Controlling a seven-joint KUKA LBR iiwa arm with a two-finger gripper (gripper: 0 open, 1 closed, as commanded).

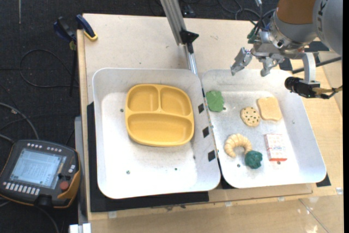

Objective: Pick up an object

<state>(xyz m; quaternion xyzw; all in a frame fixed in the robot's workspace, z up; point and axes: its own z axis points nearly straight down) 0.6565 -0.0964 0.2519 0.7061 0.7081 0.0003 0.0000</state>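
- Cables litter the dark floor around my bench, which carries two white bins side by side; a pendant lies off its left front corner.
- Nothing is picked yet. My gripper hangs over the far edge of the right bin, fingers spread apart with nothing between them.
- Candidates all lie in that bin: a green piece by its left edge, a cookie and toast just beside each other mid-bin, a croissant touching a teal lump toward the front, and a small carton just beside them.
- Risks, as I judge them: the flat cookie and toast may slip from the fingers; closing on the croissant could nudge the lump; the green piece sits near the bin wall, so a finger might catch the rim.
- Left bin holds a yellow divided tray, its compartments bare.
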